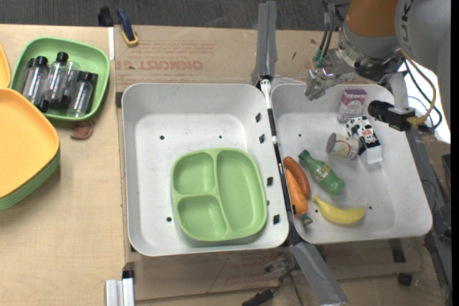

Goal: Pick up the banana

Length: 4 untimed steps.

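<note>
The yellow banana lies flat near the front of the right bin, just in front of a green bottle. My gripper hangs over the back left corner of that bin, far from the banana, with nothing seen between its fingers. The grey arm with its orange band rises behind it at the top right.
An orange carrot lies along the right bin's left wall. A small cup, a black-and-white carton and a pink box sit further back. The left bin holds a green divided plate. Orange plates and a green tray of bottles stand at far left.
</note>
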Tool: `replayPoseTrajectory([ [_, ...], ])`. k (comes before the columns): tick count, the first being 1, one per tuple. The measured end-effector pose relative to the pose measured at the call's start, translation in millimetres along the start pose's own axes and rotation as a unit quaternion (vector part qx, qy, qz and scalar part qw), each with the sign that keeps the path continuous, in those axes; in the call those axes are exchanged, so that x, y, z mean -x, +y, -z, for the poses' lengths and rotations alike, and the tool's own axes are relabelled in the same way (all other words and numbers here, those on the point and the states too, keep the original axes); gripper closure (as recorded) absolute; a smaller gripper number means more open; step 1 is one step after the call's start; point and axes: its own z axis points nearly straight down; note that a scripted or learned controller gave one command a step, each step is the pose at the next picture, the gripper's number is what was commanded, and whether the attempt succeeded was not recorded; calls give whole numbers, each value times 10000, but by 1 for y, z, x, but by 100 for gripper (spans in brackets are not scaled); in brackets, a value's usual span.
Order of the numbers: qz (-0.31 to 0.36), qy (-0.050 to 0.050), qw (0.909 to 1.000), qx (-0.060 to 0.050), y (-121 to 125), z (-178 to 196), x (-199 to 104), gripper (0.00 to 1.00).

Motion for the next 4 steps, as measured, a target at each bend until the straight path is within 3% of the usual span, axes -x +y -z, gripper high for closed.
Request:
replayPoseTrajectory([
  [1, 126, -2, 9999, 8, -25, -51, 52, 100],
  [2, 804, -12, 9968, 20, -14, 62, 82, 100],
  [3, -1814, -7, 9834, 10, -35, 136, 112, 100],
  [4, -228, 0, 9997, 6, -13, 90, 83, 100],
])
